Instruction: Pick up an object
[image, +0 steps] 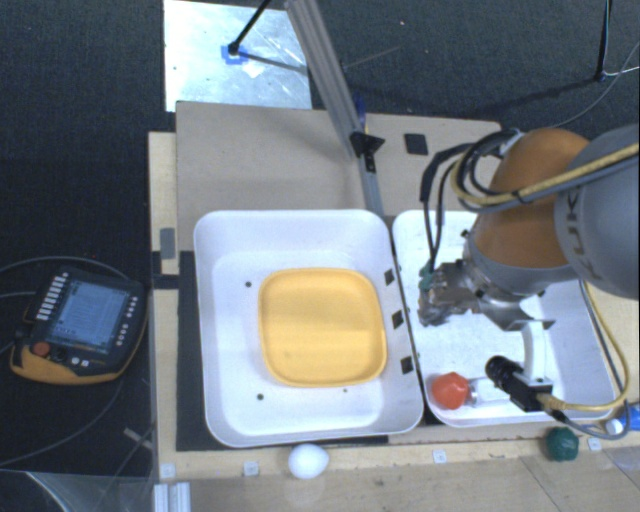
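The pick is looking barely begun, with nothing lifted as far as the camera view is showing. The grey robot arm with an orange band (530, 200) is reaching in from the right and hanging over the shallow white bin on the view's right (572, 365). Its claw (437, 298) is sitting over that bin's left part, close to the wall shared with the neighbouring bin. Whether the claw is open or closed cannot be told from this slanted angle, and no object is showing up in it. The likeliest target, a small red-orange ball (450, 390), is lying in the near left corner of the same bin, near the claw but apart from it. The shallow white bin on the view's left (230, 260) is holding a yellow square plastic plate (323, 326), lying flat at its middle. Two more things are resting outside the bins on the counter (260, 150): a white egg-shaped ball (308, 461) just beside the left bin's near edge, and a dark green ball (562, 445) by the right bin's near corner. By my judgement, the whole of the job is remaining: lining the claw up over the ball, descending, closing on it and raising it clear.
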